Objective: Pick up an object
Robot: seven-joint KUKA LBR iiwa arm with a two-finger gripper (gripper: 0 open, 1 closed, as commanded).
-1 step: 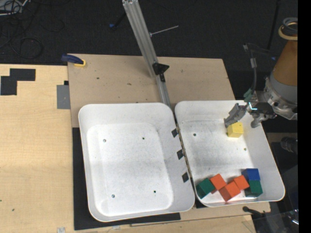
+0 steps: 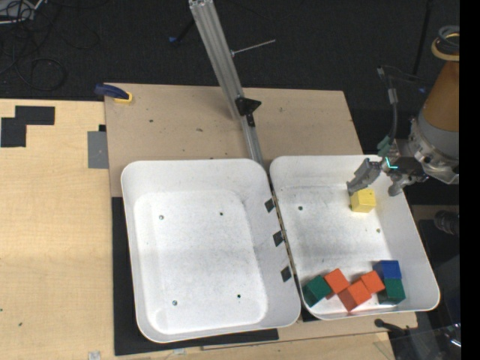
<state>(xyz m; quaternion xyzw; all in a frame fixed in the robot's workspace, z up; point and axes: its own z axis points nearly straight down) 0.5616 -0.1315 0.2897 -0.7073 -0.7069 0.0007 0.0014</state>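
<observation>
A yellow cube (image 2: 363, 200) lies in the right bin (image 2: 330, 231), near its far right side. My gripper (image 2: 379, 181) hovers just above and behind it, open, with its two grey fingers spread apart. The left finger (image 2: 364, 174) ends right over the cube's top edge, and nothing sits between the fingers. A cluster of blocks fills the bin's near right corner: a green block (image 2: 318, 288), orange blocks (image 2: 354, 295), a blue block (image 2: 388, 269) and another green one (image 2: 392, 291).
The left bin (image 2: 195, 246) lies beside the right one, joined by black clips (image 2: 277, 237). A slanted aluminium bar (image 2: 225, 66) rises behind the bins. The arm's orange band (image 2: 444, 88) stands at the right edge.
</observation>
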